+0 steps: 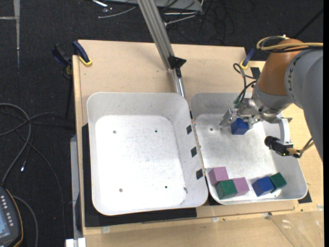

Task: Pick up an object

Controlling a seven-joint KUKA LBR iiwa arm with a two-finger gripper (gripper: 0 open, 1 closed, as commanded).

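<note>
Although they looked light, stiff and easy to pinch across flat faces, five blocks lay along the right bin's (295, 193) near edge: a purple pair (219, 174), two green (225, 189) and one blue (262, 185). Farther back, the gripper (238, 121) hung over that bin, closed on a blue cube (239, 126). The left bin (97, 112) held nothing.

Bench (128, 66) bearing two white bins (100, 107)
</note>
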